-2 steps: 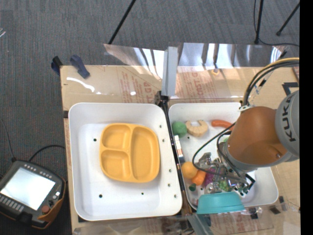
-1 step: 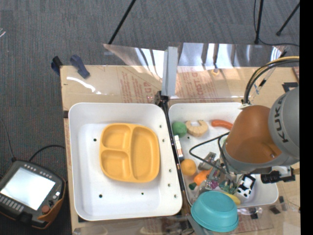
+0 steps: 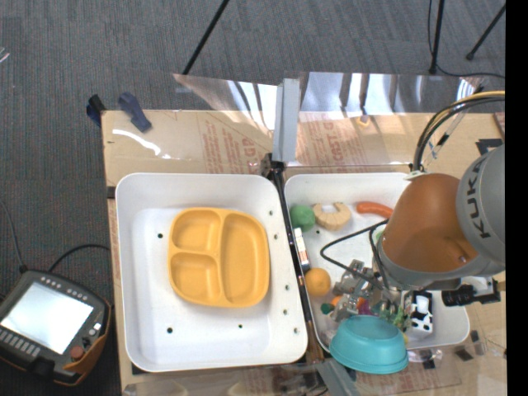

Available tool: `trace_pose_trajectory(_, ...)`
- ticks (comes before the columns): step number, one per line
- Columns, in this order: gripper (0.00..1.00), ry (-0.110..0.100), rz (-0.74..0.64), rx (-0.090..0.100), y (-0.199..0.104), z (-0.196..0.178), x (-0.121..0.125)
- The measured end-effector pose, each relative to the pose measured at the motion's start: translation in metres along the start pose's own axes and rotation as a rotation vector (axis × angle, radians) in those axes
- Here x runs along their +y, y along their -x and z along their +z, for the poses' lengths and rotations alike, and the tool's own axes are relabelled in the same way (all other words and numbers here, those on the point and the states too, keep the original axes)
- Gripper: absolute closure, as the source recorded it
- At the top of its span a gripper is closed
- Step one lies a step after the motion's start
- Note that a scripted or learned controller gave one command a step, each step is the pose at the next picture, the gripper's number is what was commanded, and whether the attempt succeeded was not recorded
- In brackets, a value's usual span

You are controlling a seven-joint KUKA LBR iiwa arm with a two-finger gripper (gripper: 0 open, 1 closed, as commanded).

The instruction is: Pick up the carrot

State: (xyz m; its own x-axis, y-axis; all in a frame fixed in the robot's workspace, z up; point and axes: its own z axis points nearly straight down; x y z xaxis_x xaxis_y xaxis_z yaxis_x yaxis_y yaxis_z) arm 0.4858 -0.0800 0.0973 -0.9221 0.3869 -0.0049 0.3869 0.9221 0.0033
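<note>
The carrot [image 3: 374, 209] is a slim orange-red piece lying near the back of the right bin [image 3: 346, 180], just right of a tan bagel-like piece [image 3: 332, 215]. My arm's orange band [image 3: 425, 225] hangs over the right half of that bin, partly hiding the carrot's right end. The gripper [image 3: 360, 291] reaches down at the front of the bin, above a cluster of small items and well in front of the carrot. Cables and wrist parts hide its fingertips.
The left bin [image 3: 140, 196] holds a yellow divided plate [image 3: 219, 256]. In the right bin lie a green round item [image 3: 302, 216], an orange ball [image 3: 318, 282], a marker [image 3: 301, 250] along the left wall, a black-and-white toy [image 3: 422, 313] and a teal bowl [image 3: 370, 344] at the front edge.
</note>
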Motion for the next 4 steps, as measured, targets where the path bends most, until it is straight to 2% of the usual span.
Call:
trace_pose_trajectory(1,1.00,0.002,-0.002,-0.004,0.001,-0.010,0.001)
trace_pose_trajectory(2,1.00,-0.001,0.346,0.003,-0.004,0.010,-0.012)
trace_pose_trajectory(3,0.00,0.000,0.346,0.000,-0.004,0.009,-0.012)
trace_pose_trajectory(4,0.00,-0.005,0.439,0.007,0.027,0.011,0.005)
